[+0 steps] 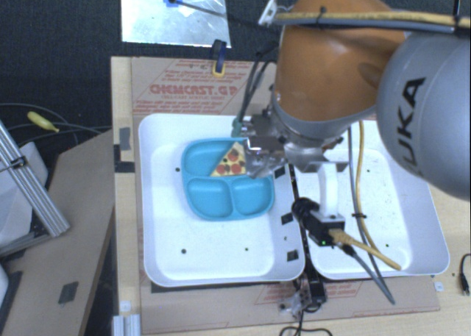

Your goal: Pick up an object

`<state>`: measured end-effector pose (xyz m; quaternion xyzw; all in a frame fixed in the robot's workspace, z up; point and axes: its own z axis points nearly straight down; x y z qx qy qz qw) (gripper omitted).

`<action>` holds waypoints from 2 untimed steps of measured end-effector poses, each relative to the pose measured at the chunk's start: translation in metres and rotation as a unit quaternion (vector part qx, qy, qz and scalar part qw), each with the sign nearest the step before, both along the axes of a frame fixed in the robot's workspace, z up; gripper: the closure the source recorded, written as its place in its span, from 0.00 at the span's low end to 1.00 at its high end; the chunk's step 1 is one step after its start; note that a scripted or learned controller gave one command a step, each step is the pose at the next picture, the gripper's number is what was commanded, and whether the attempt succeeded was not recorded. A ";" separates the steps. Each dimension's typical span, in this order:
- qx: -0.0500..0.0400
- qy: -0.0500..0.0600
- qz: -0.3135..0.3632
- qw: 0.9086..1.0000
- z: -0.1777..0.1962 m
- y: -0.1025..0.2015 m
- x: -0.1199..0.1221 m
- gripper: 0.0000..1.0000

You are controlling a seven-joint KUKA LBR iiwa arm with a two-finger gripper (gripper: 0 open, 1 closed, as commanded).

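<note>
One pizza slice (230, 160) lies beside the tool (257, 156).

The arm (346, 62) hides the tool and much of the right bin (412, 209).

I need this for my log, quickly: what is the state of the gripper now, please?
Gripper: cannot be told; it sits at the right edge of the blue divided plate, beside the pizza slice.
</note>
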<state>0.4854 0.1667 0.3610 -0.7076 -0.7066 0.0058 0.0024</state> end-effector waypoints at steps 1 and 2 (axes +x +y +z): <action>0.004 -0.011 -0.001 1.000 0.087 -0.030 0.004 1.00; 0.003 -0.009 0.000 1.000 0.115 -0.060 0.001 1.00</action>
